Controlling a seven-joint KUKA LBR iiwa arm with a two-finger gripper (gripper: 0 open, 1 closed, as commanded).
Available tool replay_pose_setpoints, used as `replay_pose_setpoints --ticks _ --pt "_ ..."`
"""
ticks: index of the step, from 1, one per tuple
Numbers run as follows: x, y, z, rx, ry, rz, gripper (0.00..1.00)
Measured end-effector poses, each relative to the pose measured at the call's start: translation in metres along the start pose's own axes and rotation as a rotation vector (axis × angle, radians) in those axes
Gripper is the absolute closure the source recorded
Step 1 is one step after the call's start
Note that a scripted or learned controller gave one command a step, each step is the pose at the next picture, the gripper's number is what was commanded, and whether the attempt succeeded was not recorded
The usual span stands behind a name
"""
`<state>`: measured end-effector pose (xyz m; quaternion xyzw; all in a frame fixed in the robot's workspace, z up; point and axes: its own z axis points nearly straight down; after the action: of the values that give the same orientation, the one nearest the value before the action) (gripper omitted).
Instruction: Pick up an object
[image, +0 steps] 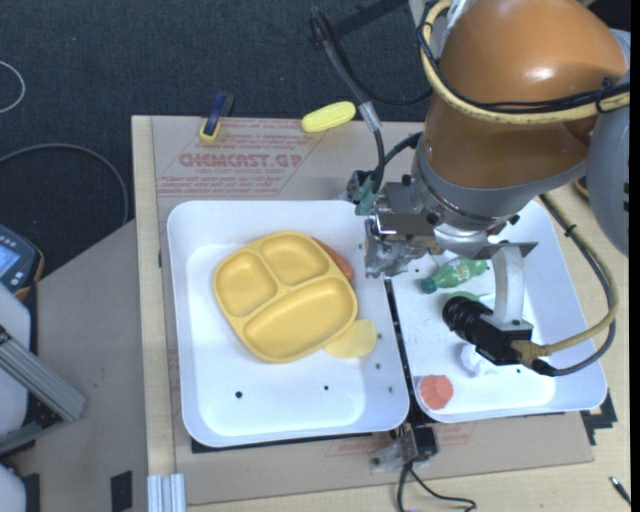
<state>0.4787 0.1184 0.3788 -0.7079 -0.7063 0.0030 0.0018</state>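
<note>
Camera view: yellow three-compartment plate (285, 296)

There is 1 camera. It sits high above the bench (250, 150) and looks down at a slant. It sees both white bins, the left bin (200, 390) and the right bin (570, 290), side by side. The far edge of the bench is at the top of the picture and the near edge is at the bottom. The arm (520, 90) comes in from the right and is very close to the camera, so it looks big and hides part of the right bin.
</note>
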Motion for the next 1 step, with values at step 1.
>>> replay_pose_setpoints --ticks 1 --pt "0.0007 0.0008 -0.0131 -0.008 0.002 -0.001 1.0"
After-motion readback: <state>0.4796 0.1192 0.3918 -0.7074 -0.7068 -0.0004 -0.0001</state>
